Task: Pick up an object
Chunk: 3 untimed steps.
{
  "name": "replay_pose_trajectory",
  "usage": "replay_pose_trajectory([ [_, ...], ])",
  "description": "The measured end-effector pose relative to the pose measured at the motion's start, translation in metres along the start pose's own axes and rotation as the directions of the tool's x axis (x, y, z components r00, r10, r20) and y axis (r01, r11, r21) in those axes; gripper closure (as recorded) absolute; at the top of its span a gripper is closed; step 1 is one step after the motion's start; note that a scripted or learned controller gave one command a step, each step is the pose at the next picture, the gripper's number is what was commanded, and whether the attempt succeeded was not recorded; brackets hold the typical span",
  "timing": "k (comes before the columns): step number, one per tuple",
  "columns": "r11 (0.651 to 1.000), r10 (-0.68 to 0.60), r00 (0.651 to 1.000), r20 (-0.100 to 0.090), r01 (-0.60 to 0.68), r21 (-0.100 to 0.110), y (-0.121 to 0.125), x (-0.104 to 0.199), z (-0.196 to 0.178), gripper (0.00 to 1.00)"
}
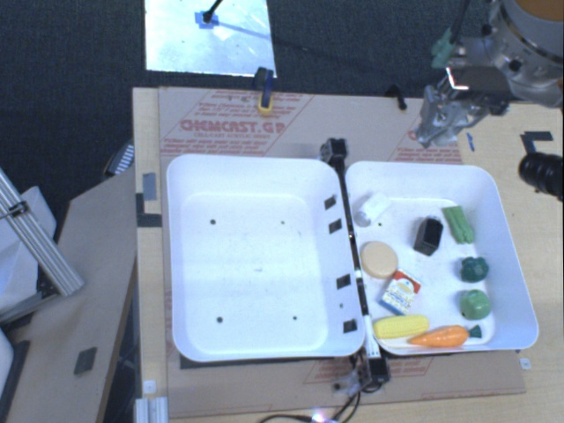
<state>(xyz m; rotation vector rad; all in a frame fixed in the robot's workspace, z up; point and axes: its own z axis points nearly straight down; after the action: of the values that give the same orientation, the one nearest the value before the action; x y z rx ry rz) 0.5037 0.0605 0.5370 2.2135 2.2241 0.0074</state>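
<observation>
A: Camera view check. Gripper (438,129) hangs past the far edge of the right bin (493,186), over the cardboard sheet (229,122). It's holding nothing, and whether the claw is apart or together I can't tell; it's too blurred.

B: Where are the candidates?

A: All in the right bin. Black block (428,235) is mid-bin, the tan disc (380,258) is near the divider, and the small printed carton (400,293) is just beside the disc on its near side. Corn cob (401,327) and carrot (439,336) lie along the near wall, about touching end to end. Ribbed green piece (457,223), dark green lumpy piece (473,269) and round green piece (475,304) run down the right side. The left bin (251,254) has bare floor with a few small dots.

B: Which is the easiest grab?

A: My guess is the black block. It looks stiff, boxy and light, it stands proud of the floor, and it's well apart from its neighbours. Close across its narrow width.

B: And the rest?

A: They look like hollow plastic toy food: light, rigid, glossy. The round green piece and the cob could roll or squirt out of the fingers. The disc lies flat and offers little to pinch. The carton may crush a bit, so grip it on its long faces.
</observation>
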Motion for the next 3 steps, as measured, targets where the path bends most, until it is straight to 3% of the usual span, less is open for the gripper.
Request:
replay_pose_trajectory([
  [1,1.000,-0.004,1.000,0.001,0.004,0.011,-0.019,0.055,0.101,1.00],
  [2,1.000,-0.009,1.000,-0.005,0.009,-0.002,-0.015,0.155,0.042,1.00],
  [3,1.000,0.000,1.000,-0.002,0.000,0.001,-0.009,0.160,0.000,1.00],
])
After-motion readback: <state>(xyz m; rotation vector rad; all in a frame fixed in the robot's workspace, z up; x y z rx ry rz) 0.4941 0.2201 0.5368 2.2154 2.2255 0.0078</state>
